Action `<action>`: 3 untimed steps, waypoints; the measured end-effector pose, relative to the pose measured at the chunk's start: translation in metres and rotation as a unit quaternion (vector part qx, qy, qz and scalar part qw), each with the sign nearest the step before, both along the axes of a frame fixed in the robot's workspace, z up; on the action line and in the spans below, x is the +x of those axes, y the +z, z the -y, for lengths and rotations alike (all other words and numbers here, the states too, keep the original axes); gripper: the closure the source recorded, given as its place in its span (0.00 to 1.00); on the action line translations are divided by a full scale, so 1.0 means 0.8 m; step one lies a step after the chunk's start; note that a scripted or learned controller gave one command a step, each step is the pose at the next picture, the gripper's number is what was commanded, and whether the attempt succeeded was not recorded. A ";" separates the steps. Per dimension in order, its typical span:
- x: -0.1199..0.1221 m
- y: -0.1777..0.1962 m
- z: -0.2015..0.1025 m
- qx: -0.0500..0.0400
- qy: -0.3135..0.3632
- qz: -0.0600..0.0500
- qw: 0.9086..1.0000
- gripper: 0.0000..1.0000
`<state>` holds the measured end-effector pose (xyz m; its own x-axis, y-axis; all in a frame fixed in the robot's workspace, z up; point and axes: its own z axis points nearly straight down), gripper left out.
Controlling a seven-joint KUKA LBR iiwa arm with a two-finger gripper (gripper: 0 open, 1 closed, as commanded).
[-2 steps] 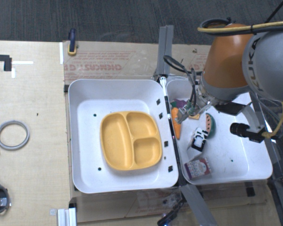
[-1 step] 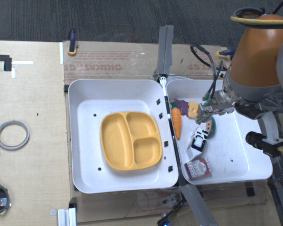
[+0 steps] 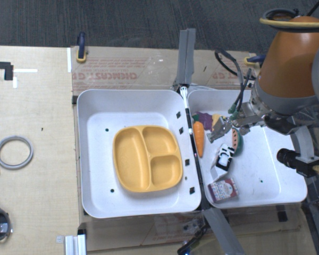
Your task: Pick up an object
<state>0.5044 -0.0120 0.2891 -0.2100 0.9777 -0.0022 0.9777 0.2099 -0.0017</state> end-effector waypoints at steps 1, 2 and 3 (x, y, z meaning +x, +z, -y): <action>0.023 -0.124 0.088 0.000 -0.052 -0.001 0.999 0.00; 0.071 -0.209 0.115 0.000 -0.349 -0.001 0.937 0.00; 0.186 -0.238 0.109 0.001 -0.477 0.006 0.879 0.00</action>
